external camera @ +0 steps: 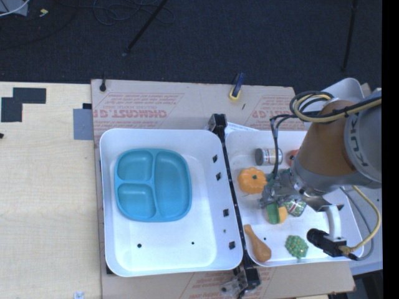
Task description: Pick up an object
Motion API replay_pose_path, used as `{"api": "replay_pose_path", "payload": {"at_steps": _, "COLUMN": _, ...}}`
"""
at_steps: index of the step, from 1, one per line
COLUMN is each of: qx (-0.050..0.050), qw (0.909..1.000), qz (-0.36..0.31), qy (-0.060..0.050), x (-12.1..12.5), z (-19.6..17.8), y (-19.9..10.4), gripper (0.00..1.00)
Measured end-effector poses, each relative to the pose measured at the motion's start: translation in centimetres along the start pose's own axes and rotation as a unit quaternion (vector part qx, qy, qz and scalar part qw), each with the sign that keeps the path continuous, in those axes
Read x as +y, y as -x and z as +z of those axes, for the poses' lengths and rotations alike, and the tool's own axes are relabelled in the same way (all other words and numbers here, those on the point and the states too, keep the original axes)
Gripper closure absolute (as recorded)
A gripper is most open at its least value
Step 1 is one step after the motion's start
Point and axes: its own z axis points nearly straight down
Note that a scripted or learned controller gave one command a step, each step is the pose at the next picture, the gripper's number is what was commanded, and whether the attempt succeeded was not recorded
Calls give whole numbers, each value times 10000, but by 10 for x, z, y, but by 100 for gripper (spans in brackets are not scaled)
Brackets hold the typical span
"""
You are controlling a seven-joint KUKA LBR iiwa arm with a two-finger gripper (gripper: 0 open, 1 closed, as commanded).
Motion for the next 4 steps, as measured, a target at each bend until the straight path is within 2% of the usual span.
{"api": "replay_pose_path", "payload": {"at_steps": 1, "qx": -1, "qw": 10000, "qz": -23, "qy": 6, "x": -8, "z": -58, "y": 1, "gripper": 100}}
{"api": "replay_pose_path", "payload": {"at_steps": 2, "qx": -2, "qw": 10000, "qz": -17, "qy": 6, "x": -8, "z": -86, "y": 2, "gripper": 100}}
{"api": "replay_pose_path", "payload": {"at_steps": 4, "qx": 3, "qw": 10000, "qz": -37, "qy": -7, "x": 35, "z": -75, "y": -90, "gripper": 100}}
